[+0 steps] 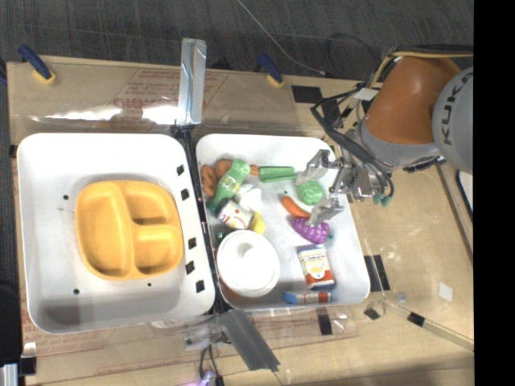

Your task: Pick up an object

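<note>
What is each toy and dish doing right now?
gripper: open, fingers either side of the green ball
green ball: lying in the right bin, not lifted
yellow tray: flat in the left bin
white bowl: upright
small carton: lying flat
purple grapes: lying flat

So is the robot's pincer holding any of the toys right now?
Not that I can see. The pincer is open around the green ball in the right bin, one finger on each side, not yet closed on it.

Two white bins [32, 215] [350, 240], one yellow tray [129, 227], one white bowl [248, 264], one juice carton [315, 265], one marker [306, 297].
</note>
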Available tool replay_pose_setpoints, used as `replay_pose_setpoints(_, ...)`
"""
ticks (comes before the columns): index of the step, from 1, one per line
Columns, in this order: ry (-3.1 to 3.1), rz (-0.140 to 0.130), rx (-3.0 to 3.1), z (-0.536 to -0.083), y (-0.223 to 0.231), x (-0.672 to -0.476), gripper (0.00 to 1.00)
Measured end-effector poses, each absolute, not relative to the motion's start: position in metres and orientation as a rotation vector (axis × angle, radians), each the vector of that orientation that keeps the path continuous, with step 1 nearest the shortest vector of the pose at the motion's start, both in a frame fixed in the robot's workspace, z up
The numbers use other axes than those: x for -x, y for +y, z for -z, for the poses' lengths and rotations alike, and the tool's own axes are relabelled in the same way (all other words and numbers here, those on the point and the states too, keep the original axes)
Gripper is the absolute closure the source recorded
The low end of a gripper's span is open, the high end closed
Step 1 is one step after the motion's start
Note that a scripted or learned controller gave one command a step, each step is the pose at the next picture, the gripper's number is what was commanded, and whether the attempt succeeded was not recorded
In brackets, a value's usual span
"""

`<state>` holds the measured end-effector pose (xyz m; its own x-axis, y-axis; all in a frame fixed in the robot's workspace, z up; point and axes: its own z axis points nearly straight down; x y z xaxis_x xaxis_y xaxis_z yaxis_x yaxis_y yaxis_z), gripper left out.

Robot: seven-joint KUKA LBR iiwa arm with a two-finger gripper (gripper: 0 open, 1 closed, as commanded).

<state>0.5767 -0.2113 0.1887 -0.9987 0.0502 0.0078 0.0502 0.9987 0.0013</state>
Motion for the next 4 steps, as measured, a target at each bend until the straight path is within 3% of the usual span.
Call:
replay_pose_setpoints(1, -3.144, -0.002, 0.049, -0.093, -0.206, -0.572, 0.00)
replay_pose_setpoints(2, -3.150, -0.005, 0.036, -0.105, -0.205, -0.575, 1.00)
replay_pose_setpoints(3, -3.105, -0.002, 0.528, -0.224, -0.193, -0.600, 1.00)
replay_pose_setpoints(4, -3.058, 0.000, 0.717, -0.205, -0.155, -0.535, 1.00)
